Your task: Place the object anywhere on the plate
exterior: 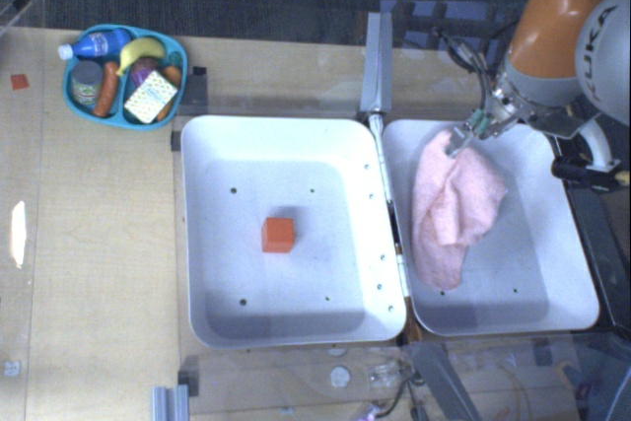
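Gripper (463, 141) pinches pink cloth (454, 207) — fingertips hidden.

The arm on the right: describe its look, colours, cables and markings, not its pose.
The arm has a rounded grey body with a large glossy orange band above the wrist. Dark letters mark the grey shell at the picture's edge, cut off and unreadable. Thin dark cables run alongside the wrist, and a pale wire loops above it. The pincer is small, metallic, with greenish touches.

cloth (454, 207): pale pink, plain
block (278, 235): orange-red
bins (212, 311): white, small dark dots
tray (71, 97): bright blue rim
desk (89, 242): light wood tone
arm (562, 10): grey, orange band
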